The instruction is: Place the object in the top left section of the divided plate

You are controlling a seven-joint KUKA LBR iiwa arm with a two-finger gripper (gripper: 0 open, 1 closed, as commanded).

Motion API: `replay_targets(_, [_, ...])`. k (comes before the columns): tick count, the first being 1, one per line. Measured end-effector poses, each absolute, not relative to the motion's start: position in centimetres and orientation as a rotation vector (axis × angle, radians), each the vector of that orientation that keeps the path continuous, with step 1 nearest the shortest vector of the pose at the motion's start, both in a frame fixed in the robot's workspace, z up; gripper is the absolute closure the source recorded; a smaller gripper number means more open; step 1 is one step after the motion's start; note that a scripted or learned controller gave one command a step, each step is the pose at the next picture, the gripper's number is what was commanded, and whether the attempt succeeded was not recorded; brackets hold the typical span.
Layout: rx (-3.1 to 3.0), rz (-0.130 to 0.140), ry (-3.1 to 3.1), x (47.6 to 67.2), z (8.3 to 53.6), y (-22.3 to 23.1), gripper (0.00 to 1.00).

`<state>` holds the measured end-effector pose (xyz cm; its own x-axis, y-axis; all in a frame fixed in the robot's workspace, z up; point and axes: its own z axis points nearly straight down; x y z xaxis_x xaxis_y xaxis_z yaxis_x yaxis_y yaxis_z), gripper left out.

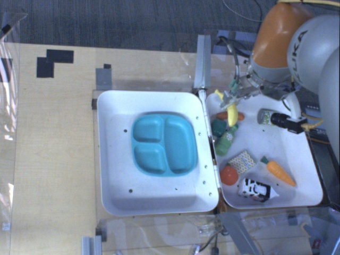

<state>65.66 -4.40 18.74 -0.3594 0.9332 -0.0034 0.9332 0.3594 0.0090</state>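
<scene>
Camera view. The claw [231, 95] hangs low over the far left corner of the right bin [300, 150]. Whether it is open or closed cannot be told from this angle, and a hold on anything cannot be confirmed. A yellow item [232, 114] lies directly under it, touching or very nearly so; this is judged to be the object for transfer. Beside it are green pieces [222, 133]. A red ball [229, 175] and a carrot [279, 173] lie nearer the camera in the same bin.

The divided plate [163, 142] sits in the middle of the left bin [109, 163]. Its top left section [148, 129] holds nothing.

Step in hand, as judged: the pick, not yet proven. The next move calls for a secure hold on the yellow item, a lift clear of the wall between the bins, travel leftward, and a release over the top left section rather than the larger right-hand one.

The surface [53, 163] is pale wood with black tape marks [54, 61] at the far left. Grey carpet [133, 9] lies beyond.
</scene>
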Motion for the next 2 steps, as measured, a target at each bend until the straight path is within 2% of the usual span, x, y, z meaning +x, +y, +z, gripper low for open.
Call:
replay_targets(1, [1.502,0.009,2.750,64.9,20.4,4.1,1.00])
replay_targets(2, [1.353,0.007,2.830,61.6,18.6,9.5,1.00])
